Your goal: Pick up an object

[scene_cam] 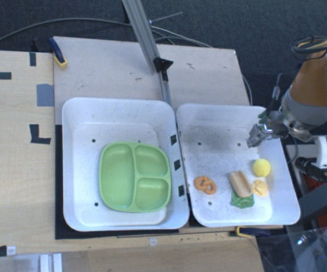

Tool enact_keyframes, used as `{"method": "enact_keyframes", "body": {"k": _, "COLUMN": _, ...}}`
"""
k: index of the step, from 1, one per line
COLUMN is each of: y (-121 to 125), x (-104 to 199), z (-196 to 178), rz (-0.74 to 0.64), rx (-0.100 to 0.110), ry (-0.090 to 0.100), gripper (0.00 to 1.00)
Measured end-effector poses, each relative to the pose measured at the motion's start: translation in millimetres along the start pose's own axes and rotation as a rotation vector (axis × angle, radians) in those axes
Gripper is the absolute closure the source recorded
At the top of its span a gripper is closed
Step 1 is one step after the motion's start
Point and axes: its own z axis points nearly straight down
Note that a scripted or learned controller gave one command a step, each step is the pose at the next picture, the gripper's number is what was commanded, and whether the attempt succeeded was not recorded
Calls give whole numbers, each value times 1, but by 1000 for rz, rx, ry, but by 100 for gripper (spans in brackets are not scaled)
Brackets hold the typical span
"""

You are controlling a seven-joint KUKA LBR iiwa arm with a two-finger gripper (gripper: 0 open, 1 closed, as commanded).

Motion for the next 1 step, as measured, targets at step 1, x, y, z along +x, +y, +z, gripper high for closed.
{"method": "enact_keyframes", "body": {"k": 1, "y": 1, "x": 0, "z": -53, "rz": -1, "rx": -2, "ry": -1, "gripper": 100}}
